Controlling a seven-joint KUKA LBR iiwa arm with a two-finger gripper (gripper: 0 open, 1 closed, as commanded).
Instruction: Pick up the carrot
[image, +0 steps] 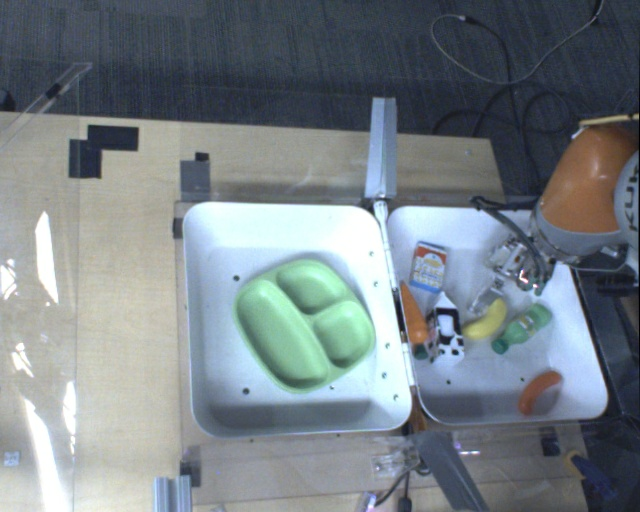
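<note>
2 white bins sit side by side on the wooden bench (120, 330), and the action is all in the right bin (590, 390). The carrot (412, 314) lies along that bin's left wall, at roughly 9 o'clock from the bin's middle, its length running from 12 towards 6 o'clock, pressed close beside the divider between the bins. Just beside its lower end, at about 4 o'clock from it, stands a small black-and-white cow toy (446, 337).

The gripper (492, 290) hangs over the right bin's upper middle, the arm's orange band (590, 185) up at 2 o'clock from it. The metal fingers point down toward the banana (485, 321), which sits at 6 o'clock just under the fingertips; nothing shows between them, and the gap between them is too small and too cluttered here to tell if they are wide or narrow. The carrot is well apart from the gripper, off at 8 o'clock from it.

A green bottle (521, 329) lies tilted right beside the banana at 3 o'clock. A small carton (429, 267) with a red and blue label rests at 12 o'clock from the carrot. An orange-red rounded piece (540, 391) sits near the bin's 5 o'clock corner.

The left bin (210, 250) carries a green 3-compartment plate (305, 322) at its centre.
</note>
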